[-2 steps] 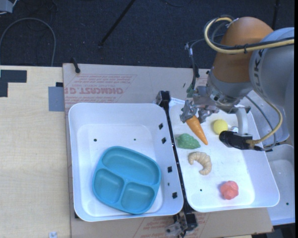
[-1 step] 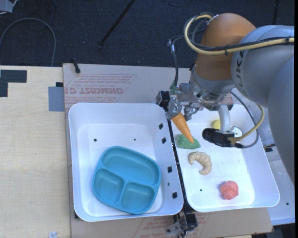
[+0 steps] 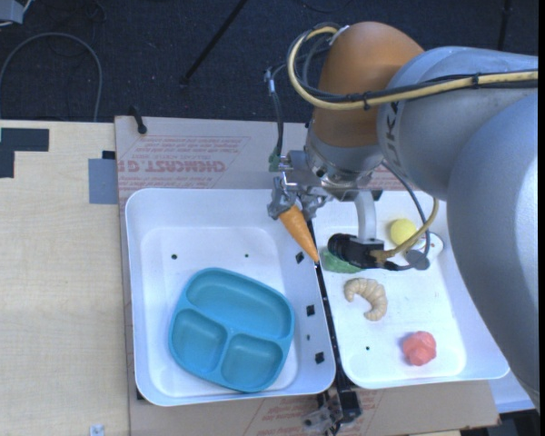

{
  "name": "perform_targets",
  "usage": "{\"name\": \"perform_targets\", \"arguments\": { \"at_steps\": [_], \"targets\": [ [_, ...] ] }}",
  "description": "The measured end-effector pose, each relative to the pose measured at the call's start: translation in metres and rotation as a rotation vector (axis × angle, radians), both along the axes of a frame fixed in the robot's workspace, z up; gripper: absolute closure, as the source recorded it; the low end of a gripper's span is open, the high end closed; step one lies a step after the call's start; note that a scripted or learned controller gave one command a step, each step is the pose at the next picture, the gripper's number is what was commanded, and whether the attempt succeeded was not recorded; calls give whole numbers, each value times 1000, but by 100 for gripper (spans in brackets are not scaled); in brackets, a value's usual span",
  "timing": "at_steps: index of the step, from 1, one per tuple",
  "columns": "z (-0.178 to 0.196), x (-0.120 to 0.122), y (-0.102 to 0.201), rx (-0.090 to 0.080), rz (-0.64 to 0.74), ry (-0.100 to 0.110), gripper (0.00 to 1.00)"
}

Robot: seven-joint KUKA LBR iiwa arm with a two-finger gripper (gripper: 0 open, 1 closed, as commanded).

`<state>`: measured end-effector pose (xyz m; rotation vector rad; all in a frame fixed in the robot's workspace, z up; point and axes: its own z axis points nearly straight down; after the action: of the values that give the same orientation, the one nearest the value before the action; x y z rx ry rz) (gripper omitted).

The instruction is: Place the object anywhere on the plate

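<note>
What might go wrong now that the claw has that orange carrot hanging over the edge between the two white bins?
1. The carrot is pinched by its upper end in the claw and hangs tilted, so it might slip out and fall on the divider instead of the blue plate.
2. The plate sits low in the left bin, some way from the carrot, so an early release would likely miss it.
3. The plate's raised ridges could let the carrot roll off.

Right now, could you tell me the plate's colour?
Blue: the plate shows in the camera view.
</note>
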<state>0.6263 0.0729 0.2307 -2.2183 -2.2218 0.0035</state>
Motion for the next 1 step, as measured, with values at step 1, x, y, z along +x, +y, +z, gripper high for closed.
{"name": "perform_targets", "arguments": {
  "at_steps": [1],
  "targets": [
    [8,-8,53,1,2,0,100]
  ]
}}
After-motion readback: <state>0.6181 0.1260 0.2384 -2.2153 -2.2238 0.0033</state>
